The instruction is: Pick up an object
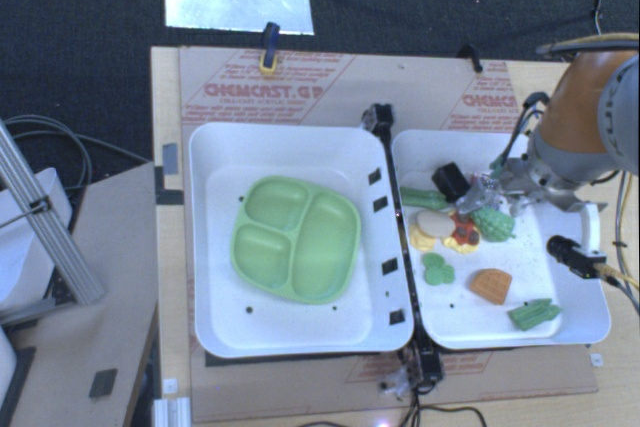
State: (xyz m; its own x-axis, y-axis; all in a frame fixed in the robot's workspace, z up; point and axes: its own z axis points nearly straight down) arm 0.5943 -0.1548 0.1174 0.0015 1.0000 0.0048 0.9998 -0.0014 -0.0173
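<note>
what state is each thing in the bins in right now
green tray: flat in left bin, nothing on it
gripper: low over right bin's toy pile
leafy green toy: right below gripper
orange wedge: lying loose, apart
green pod: lying loose by front corner

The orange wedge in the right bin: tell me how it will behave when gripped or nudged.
The orange wedge looks like a small toy food piece, so probably light and stiff. It lies flat on the right bin, so it should slide rather than roll. Its sloped sides might slip from a pinch.
</note>
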